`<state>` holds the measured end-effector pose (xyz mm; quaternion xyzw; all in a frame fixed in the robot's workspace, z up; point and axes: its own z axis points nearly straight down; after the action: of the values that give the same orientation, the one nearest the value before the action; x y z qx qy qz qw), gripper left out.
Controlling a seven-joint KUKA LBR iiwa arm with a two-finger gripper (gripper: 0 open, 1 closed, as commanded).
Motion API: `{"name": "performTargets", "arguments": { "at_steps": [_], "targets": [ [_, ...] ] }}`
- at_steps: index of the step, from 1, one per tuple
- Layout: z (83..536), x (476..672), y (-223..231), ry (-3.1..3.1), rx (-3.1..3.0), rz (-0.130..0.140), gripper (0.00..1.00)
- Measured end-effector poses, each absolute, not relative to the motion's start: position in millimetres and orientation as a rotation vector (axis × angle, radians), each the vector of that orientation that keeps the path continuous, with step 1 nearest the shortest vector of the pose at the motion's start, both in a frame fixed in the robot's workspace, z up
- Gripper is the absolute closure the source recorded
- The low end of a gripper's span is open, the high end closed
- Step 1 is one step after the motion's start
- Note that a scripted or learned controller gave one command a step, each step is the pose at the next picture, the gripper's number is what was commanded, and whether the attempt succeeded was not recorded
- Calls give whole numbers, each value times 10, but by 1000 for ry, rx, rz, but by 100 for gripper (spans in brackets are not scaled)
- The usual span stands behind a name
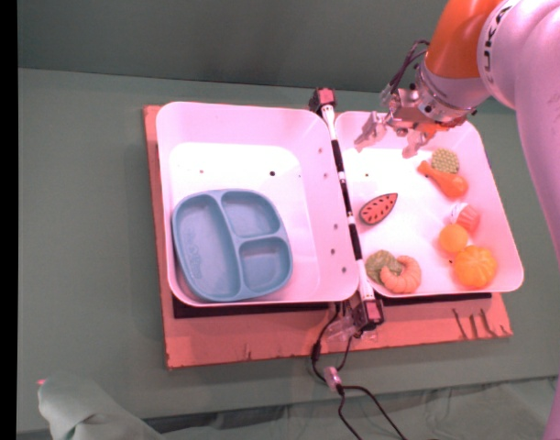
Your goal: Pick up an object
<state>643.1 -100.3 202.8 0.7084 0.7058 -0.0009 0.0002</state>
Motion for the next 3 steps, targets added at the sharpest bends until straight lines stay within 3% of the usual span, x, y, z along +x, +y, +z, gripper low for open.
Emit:
{"name": "performTargets", "arguments": {
  "at_steps": [2,3],
  "targets": [
    [1361,6470,-1063,2209,2221,1,0],
    [1349,6480,-1051,2211,2219,5,0]
  ]
}}
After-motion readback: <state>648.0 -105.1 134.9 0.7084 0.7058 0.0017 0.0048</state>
